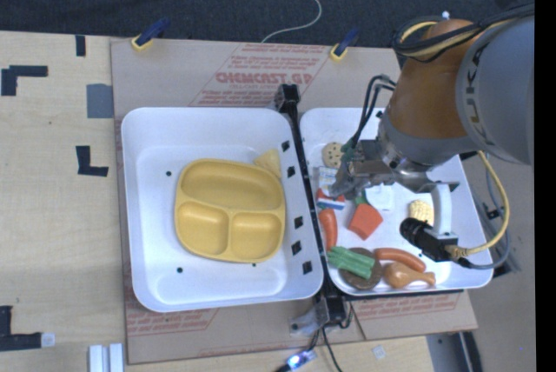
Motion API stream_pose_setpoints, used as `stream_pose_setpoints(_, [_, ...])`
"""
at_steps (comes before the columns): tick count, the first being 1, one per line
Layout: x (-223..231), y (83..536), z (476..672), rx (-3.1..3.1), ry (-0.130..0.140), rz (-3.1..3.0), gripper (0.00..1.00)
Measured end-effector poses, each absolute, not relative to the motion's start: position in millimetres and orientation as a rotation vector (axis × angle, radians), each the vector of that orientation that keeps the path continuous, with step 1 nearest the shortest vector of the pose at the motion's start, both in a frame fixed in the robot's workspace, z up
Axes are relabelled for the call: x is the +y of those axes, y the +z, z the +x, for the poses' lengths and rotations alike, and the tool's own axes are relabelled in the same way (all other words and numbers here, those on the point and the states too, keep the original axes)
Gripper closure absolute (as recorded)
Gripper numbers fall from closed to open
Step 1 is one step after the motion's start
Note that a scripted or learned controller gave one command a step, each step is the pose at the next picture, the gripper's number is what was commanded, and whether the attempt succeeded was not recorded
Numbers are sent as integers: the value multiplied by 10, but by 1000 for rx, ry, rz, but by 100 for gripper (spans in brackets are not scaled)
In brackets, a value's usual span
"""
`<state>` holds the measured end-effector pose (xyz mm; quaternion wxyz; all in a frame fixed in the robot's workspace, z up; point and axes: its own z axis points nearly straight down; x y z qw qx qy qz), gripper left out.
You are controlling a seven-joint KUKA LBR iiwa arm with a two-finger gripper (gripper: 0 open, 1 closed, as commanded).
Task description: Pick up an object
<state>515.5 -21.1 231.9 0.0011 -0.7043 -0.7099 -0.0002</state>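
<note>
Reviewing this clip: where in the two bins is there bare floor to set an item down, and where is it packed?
Bare floor rings the yellow tray in the left bin, widest along its near edge. The right bin is crowded: gripper, red block, corn, and green piece leave only slivers.

We see a glossy yellow plastic divided plate point(230, 209), smooth white plastic bins point(139, 214), and matt cardboard point(252, 75) beneath.

My bench point(52, 214) carries a printed cardboard sheet point(252, 75) reaching its near edge. On that sheet sit two white bins, the left bin point(148, 275) and the right bin point(473, 188), touching side by side.
</note>
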Motion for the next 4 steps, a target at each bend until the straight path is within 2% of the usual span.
stream_pose_setpoints(1, [112,2322,5222,-2225,2,-2215,100])
stream_pose_setpoints(2, [32,2327,5175,-2221,4,-2220,100])
stream_pose_setpoints(3, [38,2199,5255,-2221,6,-2219,100])
stream_pose_setpoints(4, [123,2189,5240,-2222,4,-2219,100])
